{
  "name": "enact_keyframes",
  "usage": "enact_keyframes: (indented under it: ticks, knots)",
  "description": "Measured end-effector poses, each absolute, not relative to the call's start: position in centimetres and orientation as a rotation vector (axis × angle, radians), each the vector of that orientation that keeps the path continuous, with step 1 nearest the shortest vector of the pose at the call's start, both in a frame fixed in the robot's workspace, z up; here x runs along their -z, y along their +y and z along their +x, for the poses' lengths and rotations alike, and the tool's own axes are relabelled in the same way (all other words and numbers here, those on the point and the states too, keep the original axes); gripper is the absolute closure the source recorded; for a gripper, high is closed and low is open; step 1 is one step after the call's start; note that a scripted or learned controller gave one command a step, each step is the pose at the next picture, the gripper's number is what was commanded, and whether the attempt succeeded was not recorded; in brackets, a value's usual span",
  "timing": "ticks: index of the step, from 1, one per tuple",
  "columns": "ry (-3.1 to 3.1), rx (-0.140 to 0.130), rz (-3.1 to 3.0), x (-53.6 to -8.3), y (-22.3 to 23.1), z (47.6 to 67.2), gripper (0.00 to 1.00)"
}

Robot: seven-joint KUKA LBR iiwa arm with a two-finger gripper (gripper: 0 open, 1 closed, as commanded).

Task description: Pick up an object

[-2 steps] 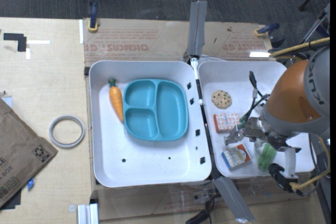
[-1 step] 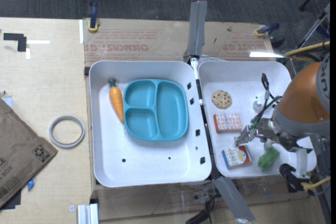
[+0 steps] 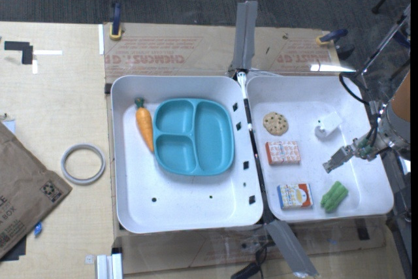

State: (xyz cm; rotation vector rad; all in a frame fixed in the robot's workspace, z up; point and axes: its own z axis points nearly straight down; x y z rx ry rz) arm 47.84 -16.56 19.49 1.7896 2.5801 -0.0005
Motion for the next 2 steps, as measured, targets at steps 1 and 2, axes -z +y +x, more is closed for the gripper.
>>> enact_keyframes:
  ticks: [1, 2]
  knots:
    - [2.364, 0.003, 2.07, -19.1, -4.0, 47.8, 0.0]
    - [2.247, -0.006, 2.18, -9.7, -11.9, 53.8, 0.0]
